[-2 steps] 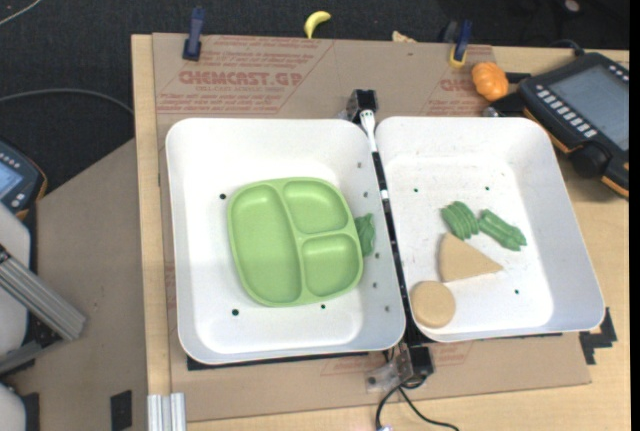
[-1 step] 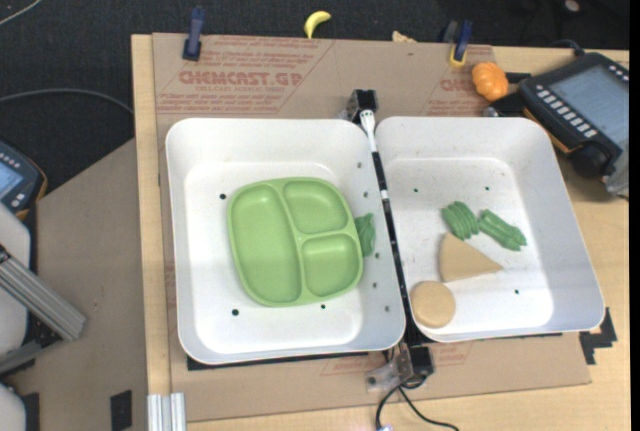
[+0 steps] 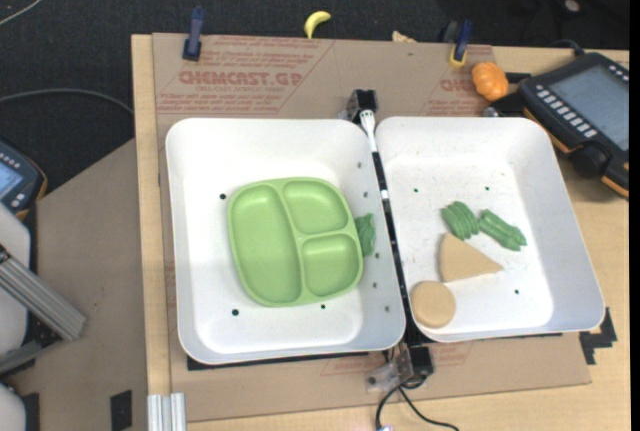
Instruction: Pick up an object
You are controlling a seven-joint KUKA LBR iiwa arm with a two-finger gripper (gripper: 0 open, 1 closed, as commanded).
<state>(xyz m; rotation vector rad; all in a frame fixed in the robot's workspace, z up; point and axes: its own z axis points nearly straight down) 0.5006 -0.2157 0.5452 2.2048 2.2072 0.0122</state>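
On the worktop (image 3: pixel 250 79), the left bin (image 3: pixel 192 219) holds a green divided plate (image 3: pixel 295 241) with a small green piece (image 3: pixel 364 233) at its right edge. The right bin (image 3: pixel 545 181) holds two green leafy pieces (image 3: pixel 461 218) (side by side), a tan wedge (image 3: pixel 466 261) and a tan disc (image 3: pixel 434 303). How the pincer stands cannot be told.

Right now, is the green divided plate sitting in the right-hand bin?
No, the green divided plate lies in the left bin, while the right bin holds the smaller food pieces.
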